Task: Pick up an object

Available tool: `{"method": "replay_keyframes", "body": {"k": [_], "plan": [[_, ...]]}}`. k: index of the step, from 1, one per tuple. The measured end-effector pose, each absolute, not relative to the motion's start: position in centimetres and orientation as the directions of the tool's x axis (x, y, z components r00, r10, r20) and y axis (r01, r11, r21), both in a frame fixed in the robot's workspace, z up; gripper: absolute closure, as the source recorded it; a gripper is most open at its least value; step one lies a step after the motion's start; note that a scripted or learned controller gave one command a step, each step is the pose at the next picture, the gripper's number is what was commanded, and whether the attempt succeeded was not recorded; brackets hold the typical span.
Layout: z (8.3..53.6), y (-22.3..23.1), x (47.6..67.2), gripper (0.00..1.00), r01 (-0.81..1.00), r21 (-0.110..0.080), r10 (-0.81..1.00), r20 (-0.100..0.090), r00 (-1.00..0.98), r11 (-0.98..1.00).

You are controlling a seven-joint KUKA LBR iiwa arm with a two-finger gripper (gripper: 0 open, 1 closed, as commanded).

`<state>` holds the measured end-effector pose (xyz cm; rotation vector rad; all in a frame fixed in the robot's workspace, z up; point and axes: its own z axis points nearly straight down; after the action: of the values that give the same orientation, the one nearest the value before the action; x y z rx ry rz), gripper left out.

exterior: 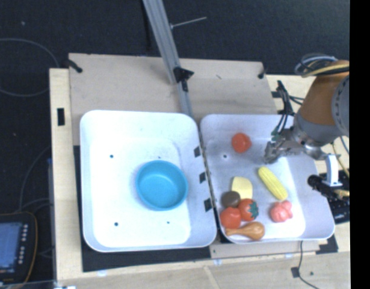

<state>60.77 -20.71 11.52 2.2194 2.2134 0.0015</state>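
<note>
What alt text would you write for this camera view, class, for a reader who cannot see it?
A grey robot arm reaches in from the right, its gripper low over the right bin, near a corn cob and a small red ball. More toy food is clustered at that bin's near edge. The left bin holds a blue bowl.

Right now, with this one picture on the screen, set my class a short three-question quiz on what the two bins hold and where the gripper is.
1. True or false: the blue bowl sits in the left bin.
2. Which lies nearest the gripper? A. the corn cob B. the pink toy C. the brown gourd
3. Fill in: the lone red ball lies in the ____ bin.

Key: 1 true; 2 A; 3 right.
</note>
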Motion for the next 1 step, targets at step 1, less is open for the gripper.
{"method": "replay_keyframes", "body": {"k": [1], "plan": [[16.85, -20.95, 61.95, 1.00, 1.000, 0.008, 1.000, 0.000, -0.006, 0.006]]}}
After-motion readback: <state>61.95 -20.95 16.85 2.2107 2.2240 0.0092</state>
